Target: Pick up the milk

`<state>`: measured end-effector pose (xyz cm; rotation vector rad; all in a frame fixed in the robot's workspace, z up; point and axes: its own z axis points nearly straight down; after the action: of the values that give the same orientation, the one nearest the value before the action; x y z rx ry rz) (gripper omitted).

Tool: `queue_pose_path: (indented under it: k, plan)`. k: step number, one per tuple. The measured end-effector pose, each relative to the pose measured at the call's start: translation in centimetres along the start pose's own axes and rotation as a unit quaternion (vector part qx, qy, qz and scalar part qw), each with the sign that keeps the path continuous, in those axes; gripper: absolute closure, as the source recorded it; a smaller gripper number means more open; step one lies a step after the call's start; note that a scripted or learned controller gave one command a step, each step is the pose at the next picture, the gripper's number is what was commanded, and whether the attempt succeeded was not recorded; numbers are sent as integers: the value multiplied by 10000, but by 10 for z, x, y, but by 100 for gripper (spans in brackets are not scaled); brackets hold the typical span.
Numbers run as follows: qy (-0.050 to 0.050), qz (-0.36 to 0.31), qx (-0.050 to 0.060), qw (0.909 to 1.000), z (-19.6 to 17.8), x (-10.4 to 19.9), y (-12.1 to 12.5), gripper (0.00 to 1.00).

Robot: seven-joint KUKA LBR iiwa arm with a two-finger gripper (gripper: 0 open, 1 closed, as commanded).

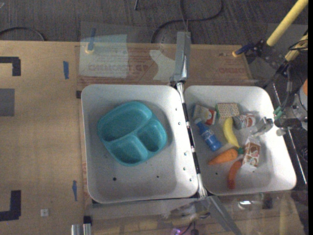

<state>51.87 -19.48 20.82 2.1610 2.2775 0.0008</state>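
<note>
The milk, a white carton with red-brown print [252,154], lies in the right bin [281,177] near its right side, beside a carrot [224,156]. A second small white carton with red and green marks [204,114] sits at the bin's upper left. My gripper [266,126] reaches in over the bin's right rim, just above and to the right of the milk carton and apart from it. Nothing is seen held in it.
The right bin also holds a blue bottle [209,137], a banana [230,132], a cracker box [227,110], a small can [243,120] and a red-orange vegetable [234,174]. A teal divided plate [131,132] lies in the left bin [98,180].
</note>
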Motion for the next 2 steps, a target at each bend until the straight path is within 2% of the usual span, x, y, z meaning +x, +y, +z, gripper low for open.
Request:
queue_pose_path:
  k: [1,2]
  plan:
    - [0,-159,-6,9999,113,-13,33,0]
    - [39,-517,-50,9986,119,-22,-7,0]
